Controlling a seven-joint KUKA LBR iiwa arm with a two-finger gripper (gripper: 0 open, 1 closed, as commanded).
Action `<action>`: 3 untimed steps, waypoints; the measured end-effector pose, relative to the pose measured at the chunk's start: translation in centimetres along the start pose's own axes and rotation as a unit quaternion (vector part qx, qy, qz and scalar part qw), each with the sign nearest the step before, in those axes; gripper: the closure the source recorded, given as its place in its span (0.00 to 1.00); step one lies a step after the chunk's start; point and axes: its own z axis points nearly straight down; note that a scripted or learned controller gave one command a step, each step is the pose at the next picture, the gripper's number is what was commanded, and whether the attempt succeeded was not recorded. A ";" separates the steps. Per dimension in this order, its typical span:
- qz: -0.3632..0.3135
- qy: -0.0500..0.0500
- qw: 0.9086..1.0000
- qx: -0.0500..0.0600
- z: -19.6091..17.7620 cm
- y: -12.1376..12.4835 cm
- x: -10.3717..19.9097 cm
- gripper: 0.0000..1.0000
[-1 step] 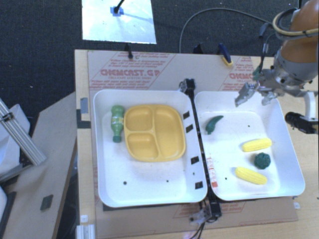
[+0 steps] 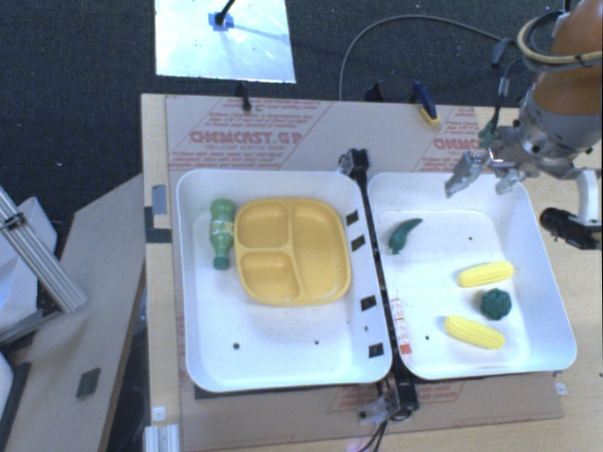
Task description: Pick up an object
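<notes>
i see the bench (image 2: 160, 252), pale wood. flat on it lies a clear sheet (image 2: 283, 135) with red lettering. two white bins sit on that, touching along a black seam: right bin (image 2: 537, 243) just below the gripper (image 2: 482, 179), left bin (image 2: 193, 252) well off to its left.

The right bin (image 2: 528, 217) is occupied by four well-separated items: a green pepper (image 2: 404, 234) near the divider, two corn cobs (image 2: 485, 273) (image 2: 474, 332) and a broccoli piece (image 2: 496, 303) between them. Open floor is left at the centre and the upper right. In the left bin (image 2: 193, 252), the middle is taken by a yellow tray (image 2: 291, 251), with a green bottle (image 2: 221, 233) just beside it; the lower floor is unobstructed.
</notes>
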 end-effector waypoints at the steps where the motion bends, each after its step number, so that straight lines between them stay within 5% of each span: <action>1: 0.001 0.000 1.000 0.003 5.9 -0.8 -0.3 0.00; 3: 0.000 0.001 1.000 0.002 15.9 0.1 0.6 0.00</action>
